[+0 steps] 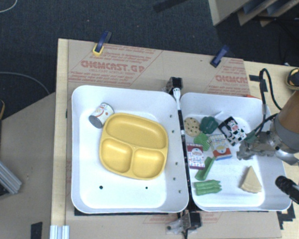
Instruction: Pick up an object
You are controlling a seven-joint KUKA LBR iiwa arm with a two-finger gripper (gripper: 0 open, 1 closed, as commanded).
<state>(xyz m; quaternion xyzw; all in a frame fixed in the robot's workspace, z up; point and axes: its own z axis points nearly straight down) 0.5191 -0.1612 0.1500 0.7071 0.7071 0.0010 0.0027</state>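
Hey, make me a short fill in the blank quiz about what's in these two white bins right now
1. The yellow divided tray lies in the ____ bin.
2. The small cup beside the tray lies on its ____.
3. The tan wedge sits in the ____ bin.
4. The gripper hangs over the ____ bin.

Missing words: left; side; right; right

Left bin [80, 136]: yellow divided tray [133, 145], small cup [100, 114] on its side touching it. Right bin [275, 203]: mixed small items, tan wedge [251, 181]. Gripper [246, 151] low over right bin.
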